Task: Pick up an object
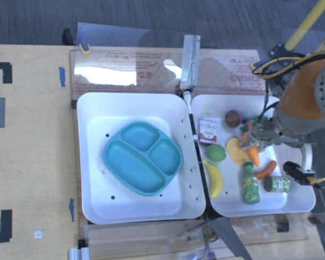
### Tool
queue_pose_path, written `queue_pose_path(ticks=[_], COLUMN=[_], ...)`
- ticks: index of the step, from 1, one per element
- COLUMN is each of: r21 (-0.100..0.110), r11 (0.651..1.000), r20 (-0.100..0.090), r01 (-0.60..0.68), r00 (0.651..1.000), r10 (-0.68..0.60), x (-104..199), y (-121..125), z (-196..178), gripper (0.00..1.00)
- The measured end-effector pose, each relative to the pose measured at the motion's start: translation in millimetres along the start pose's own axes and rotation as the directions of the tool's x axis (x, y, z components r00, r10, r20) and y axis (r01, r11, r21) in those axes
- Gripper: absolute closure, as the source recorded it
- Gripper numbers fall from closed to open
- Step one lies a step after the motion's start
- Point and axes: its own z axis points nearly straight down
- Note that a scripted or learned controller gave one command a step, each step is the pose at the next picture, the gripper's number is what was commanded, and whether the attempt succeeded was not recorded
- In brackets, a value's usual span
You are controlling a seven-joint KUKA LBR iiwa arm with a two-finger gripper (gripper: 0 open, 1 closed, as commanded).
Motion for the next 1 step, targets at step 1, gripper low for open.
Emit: queue_pose_path(ticks=[1], r21=[-0.009], r11=[0.987], r20=[-0.002], r01=[0.160], r00=[0.987], r10=[-0.160], x=[95.5], y=[58.9], z=[-120.1], gripper=[1.00])
